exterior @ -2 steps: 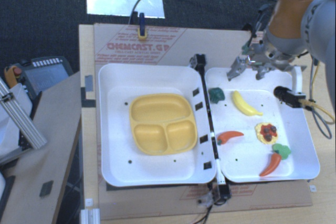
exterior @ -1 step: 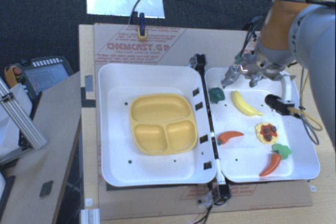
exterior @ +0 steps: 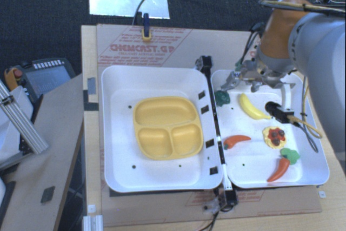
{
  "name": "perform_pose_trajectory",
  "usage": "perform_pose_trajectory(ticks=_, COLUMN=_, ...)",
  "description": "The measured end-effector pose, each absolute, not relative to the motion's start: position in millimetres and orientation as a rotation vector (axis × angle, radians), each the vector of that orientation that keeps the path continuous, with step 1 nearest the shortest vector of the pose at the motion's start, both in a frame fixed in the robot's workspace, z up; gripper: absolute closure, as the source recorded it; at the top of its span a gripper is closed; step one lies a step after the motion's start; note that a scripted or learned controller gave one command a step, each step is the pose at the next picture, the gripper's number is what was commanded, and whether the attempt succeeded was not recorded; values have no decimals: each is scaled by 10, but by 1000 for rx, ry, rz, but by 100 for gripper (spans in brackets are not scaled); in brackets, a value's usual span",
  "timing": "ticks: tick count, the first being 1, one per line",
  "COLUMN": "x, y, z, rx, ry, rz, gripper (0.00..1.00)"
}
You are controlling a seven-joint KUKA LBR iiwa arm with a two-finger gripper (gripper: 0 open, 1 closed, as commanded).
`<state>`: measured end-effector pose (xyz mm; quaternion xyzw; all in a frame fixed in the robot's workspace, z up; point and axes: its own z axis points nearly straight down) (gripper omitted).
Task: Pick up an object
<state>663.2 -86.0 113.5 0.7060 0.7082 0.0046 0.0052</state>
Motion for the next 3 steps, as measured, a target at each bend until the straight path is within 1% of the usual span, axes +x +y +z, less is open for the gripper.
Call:
perform_pose_trajectory(ticks=1, x=6613, y=-859, z=977, rx=2218, ry=2223, rz=2, gripper=0)
perform_pose_trajectory(ticks=2, x=6624, y=-862, z=1098, rx=2214, ry=2222, rz=5, gripper=100)
perform_pose_trajectory(ticks=3, x=6596, y=-947, z=1630, rx=2220, ry=2222, rz=2, gripper=100)
